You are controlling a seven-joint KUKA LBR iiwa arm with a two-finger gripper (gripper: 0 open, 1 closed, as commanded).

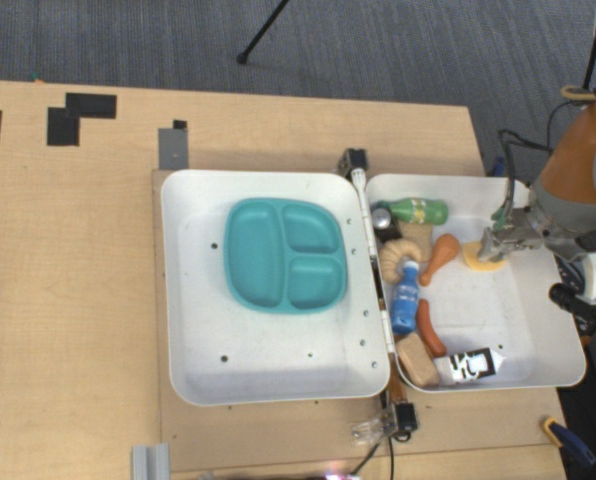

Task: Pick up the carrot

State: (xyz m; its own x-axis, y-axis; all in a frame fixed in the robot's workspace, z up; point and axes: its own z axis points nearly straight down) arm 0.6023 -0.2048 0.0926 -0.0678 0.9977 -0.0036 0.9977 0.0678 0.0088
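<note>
The carrot (440, 255) is a short orange piece lying at a slant in the upper middle of the right bin (538, 353), thick end up and thin end toward the lower left. My gripper (499, 238) hangs over the bin's upper right, a little to the right of the carrot and apart from it. It stands directly above a flat yellow piece (479, 259). Nothing shows between the gripper and the carrot.
Along the right bin's left side lie a green bottle (416, 210), a beige puff (397, 257), a blue bottle (405, 305), a red-orange sausage (431, 329), a tan block (416, 360) and a black-and-white packet (473, 364). The left bin (193, 348) holds a teal divided plate (283, 255).
</note>
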